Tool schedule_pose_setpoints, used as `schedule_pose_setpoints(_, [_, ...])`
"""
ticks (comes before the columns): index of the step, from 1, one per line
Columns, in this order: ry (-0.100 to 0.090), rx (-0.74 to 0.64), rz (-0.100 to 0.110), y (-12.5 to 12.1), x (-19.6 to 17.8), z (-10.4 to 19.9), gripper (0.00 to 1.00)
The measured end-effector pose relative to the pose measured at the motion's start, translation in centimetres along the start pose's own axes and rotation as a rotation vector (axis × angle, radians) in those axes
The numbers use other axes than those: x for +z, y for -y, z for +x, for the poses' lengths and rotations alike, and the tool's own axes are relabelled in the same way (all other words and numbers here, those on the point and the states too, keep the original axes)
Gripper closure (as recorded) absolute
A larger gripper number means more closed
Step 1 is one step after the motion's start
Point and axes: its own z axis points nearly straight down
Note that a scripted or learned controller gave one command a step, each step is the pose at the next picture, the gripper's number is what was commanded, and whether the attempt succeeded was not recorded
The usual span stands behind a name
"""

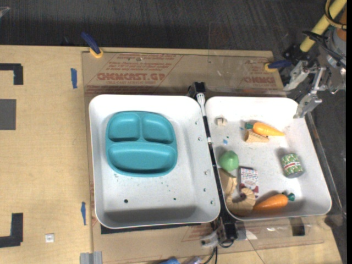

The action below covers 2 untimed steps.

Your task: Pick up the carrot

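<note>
Two carrots lie in the right bin point(316, 147). A small orange one with a green top point(267, 129) rests near the far side, against a tan wedge. A larger carrot point(271, 202) lies by the near wall, its green tip pointing right. My gripper point(306, 104) hangs over the bin's far right corner, above and to the right of the small carrot and well apart from both. Nothing is seen in it.
The right bin also holds a green ball point(229, 160), a green can point(292, 164), a small printed box point(248, 176) and tan food pieces point(240, 197). A teal divided plate point(142, 142) sits in the left bin point(187, 197). Clamps stand on the far edge.
</note>
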Motion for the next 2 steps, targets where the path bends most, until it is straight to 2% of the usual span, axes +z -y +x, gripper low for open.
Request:
schedule_pose_setpoints(1, [-0.014, 0.104, -0.004, 1.1, 16.3, 0.4, 0.0])
schedule_pose_setpoints(2, [-0.011, 0.177, 0.002, -0.6, 17.0, -0.2, 0.0])
